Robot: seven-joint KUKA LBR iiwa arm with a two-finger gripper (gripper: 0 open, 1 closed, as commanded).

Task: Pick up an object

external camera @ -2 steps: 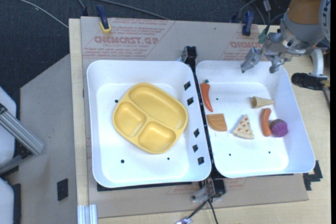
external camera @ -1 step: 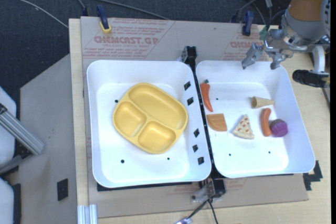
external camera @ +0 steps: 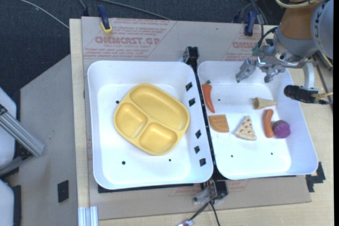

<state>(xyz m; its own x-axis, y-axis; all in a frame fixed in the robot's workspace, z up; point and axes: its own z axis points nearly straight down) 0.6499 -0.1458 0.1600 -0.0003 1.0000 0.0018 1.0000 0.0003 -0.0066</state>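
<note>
Left bin (external camera: 100, 114) holds yellow divided plate (external camera: 152, 118); right bin (external camera: 296, 161) holds carrot (external camera: 208, 97), toast (external camera: 219, 123), pizza slice (external camera: 246, 128), cone (external camera: 264, 102), sausage (external camera: 269, 122), purple grape (external camera: 281, 128); gripper (external camera: 258, 72) above rear, fingers spread, holding nothing.

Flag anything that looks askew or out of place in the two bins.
The yellow divided plate sits rotated at a slant in the left bin. The carrot lies against the right bin's left wall. Otherwise nothing stands out.

Even, bright light (soft shadows)
</note>
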